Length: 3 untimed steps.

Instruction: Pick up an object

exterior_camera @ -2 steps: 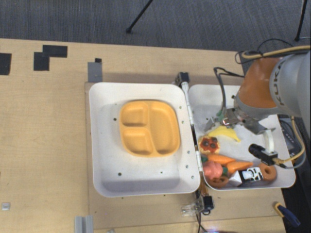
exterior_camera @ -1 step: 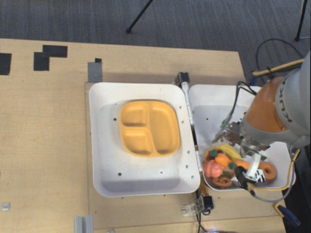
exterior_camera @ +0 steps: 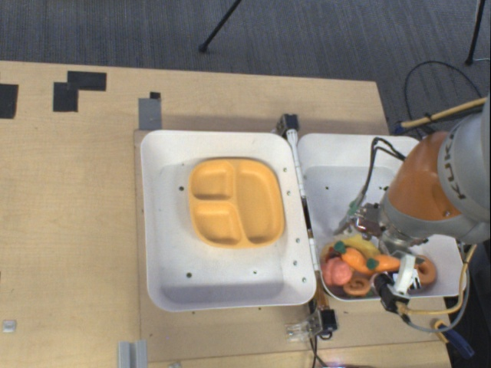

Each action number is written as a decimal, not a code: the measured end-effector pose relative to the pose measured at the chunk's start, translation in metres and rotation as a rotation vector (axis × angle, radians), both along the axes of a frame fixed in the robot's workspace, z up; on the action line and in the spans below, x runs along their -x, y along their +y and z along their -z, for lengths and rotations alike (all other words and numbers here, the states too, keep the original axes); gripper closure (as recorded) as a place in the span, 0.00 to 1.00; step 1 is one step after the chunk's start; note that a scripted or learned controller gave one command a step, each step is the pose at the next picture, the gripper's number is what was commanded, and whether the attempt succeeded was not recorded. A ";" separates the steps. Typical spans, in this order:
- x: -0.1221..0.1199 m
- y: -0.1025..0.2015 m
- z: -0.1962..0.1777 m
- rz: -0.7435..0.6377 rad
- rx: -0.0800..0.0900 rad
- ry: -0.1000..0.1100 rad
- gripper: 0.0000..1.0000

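A heap of toy food lies at the near edge of the right bin. It holds an orange carrot with a green tip, a yellow banana, a pink piece, a brown ring and another brown ring. My gripper hangs over the heap's far side, just above the banana. The wrist covers its tips, and I see nothing held in it.
The left bin holds a yellow plate with three compartments. A raised wall divides the two bins. The grey and orange arm covers the right part of the right bin.
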<state>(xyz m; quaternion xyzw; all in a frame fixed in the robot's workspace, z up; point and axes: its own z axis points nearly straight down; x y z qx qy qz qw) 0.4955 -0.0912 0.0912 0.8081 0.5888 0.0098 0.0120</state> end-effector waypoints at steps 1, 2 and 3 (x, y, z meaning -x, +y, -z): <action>0.000 -0.010 0.000 -0.242 0.004 0.002 0.00; -0.001 -0.012 -0.001 -0.545 0.017 0.002 0.00; -0.002 -0.008 -0.012 -0.551 0.007 0.002 1.00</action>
